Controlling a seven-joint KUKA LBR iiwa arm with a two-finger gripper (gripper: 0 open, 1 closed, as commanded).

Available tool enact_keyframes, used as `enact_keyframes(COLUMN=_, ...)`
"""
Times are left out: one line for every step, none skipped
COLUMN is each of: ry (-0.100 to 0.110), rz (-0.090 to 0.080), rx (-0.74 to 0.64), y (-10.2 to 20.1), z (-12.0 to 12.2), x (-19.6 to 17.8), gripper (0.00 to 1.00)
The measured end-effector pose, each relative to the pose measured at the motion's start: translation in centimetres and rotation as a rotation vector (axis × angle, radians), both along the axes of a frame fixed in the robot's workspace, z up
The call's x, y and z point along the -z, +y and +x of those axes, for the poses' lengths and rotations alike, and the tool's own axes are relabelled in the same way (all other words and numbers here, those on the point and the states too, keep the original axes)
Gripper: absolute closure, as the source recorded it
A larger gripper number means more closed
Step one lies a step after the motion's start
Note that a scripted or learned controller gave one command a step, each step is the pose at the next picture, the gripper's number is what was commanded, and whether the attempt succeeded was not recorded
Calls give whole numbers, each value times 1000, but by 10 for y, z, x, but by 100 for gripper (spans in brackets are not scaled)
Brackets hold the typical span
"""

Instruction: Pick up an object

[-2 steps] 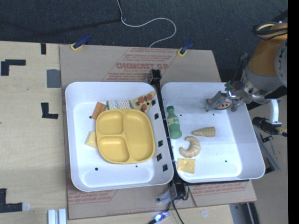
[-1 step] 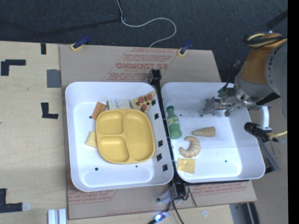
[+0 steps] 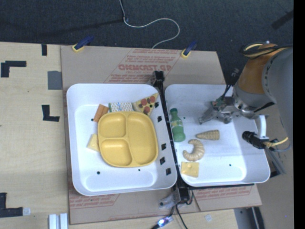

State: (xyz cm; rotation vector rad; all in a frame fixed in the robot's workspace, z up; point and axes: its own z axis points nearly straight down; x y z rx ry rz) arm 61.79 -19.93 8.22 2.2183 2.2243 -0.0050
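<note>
Cone (image 3: pixel 208 135) lies just below the spread, empty fingers of the gripper (image 3: pixel 209 117), croissant (image 3: pixel 194 149) further below, green bottle (image 3: pixel 177 126) beyond. Best to drop straight down, straddle its narrow width, then close.

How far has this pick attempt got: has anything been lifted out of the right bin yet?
Done: the gripper is down inside the right bin. In hand: nothing shows between its fingers. Left: the grasp and the lift. The cone lies just below it, the croissant, green bottle and cheese piece all rest on the bin floor.
</note>
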Motion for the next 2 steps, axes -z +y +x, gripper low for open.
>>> enact_keyframes(ry=-3, rz=0, rx=-1, y=1, z=1, x=-13, gripper=100)
enact_keyframes(ry=-7, rz=1, rx=1, y=1, z=6, x=-77, gripper=100)
